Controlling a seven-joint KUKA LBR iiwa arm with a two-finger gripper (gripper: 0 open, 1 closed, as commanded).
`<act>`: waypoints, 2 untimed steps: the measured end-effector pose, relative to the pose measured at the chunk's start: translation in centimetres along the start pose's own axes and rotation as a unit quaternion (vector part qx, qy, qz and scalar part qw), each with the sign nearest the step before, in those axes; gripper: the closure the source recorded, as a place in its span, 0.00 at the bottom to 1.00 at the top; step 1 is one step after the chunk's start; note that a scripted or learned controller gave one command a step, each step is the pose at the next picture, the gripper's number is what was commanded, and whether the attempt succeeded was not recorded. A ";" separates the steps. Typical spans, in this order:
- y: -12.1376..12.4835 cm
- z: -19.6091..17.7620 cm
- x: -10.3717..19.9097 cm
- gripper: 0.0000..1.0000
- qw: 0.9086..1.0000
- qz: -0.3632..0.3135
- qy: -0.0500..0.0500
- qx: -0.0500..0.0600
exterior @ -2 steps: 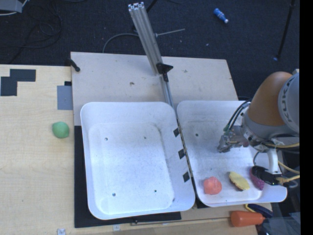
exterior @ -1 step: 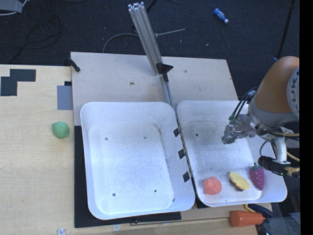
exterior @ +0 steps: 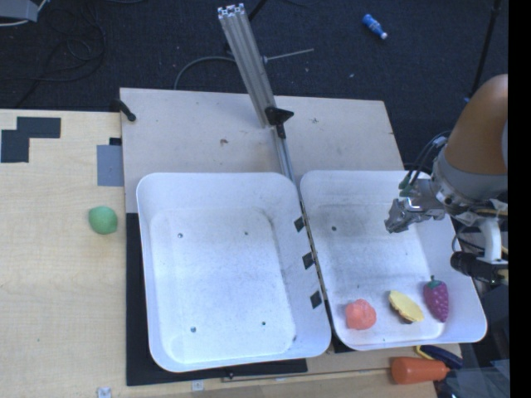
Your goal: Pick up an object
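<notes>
Objects to pick are three, all lying in the right bin (exterior: 465, 326) along its near edge: a pinkish-red round piece (exterior: 360, 314), a yellow piece (exterior: 406, 306) just beside it, and a purple grape-like piece (exterior: 436, 298) just beside that. My hand (exterior: 401, 219) hangs over the same bin's upper right part, well apart from all three, with bare bin floor between it and them. It carries nothing that I can see; whether it is apart or together I cannot tell from this angle, since the tips blur into one grey cluster.

I judge this to be the approach step, before any grasp. The next move calls for travel toward the near edge of the bin, then a descent over one piece. The yellow one sits between its neighbours, so the pinkish-red one, with free floor on its left, looks the easier target to me. The bin wall close behind the row could get in the way of the descent.

Further out, the left bin (exterior: 166, 197) sits beside the right one, and a green ball (exterior: 103, 220) rests on the wooden surface (exterior: 50, 305) to its left. An orange item (exterior: 419, 370) lies just outside the right bin's near rim.
</notes>
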State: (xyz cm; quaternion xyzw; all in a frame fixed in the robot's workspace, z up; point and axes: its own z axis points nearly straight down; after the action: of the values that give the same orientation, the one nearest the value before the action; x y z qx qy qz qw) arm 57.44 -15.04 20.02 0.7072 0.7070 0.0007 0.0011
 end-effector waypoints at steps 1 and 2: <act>-0.2 -6.2 -0.1 1.00 1.000 0.000 0.000 -0.001; 0.7 -4.7 5.4 1.00 1.000 -0.002 0.001 0.002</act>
State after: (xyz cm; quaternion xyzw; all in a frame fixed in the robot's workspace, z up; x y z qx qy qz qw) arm 58.11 -9.62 24.75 0.7060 0.7083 0.0000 -0.0006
